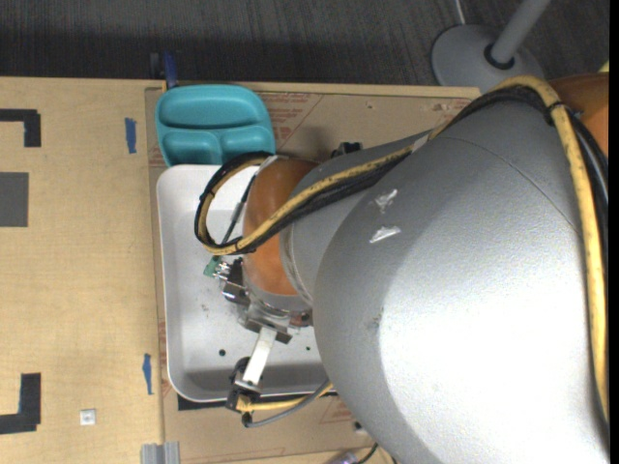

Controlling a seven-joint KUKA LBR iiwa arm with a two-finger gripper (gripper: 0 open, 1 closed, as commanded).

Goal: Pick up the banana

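Note:
My grey arm [435,259] reaches in from the right and covers most of the bench. Its orange band [266,230] sits over the left white bin [184,259]. The gripper [230,280] hangs low over the middle of that bin, seen from above as a cluster of metal parts. The wrist hides what is under it. The bare part of the bin's floor to the left of the gripper holds no yellow fruit; the arm hides the rest of the bin.
A teal plastic moulded piece [215,124] rests at the bin's far edge. Brown cardboard [77,259] with black and blue tape marks spreads to the left. A grey stand base [474,54] sits at the back right.

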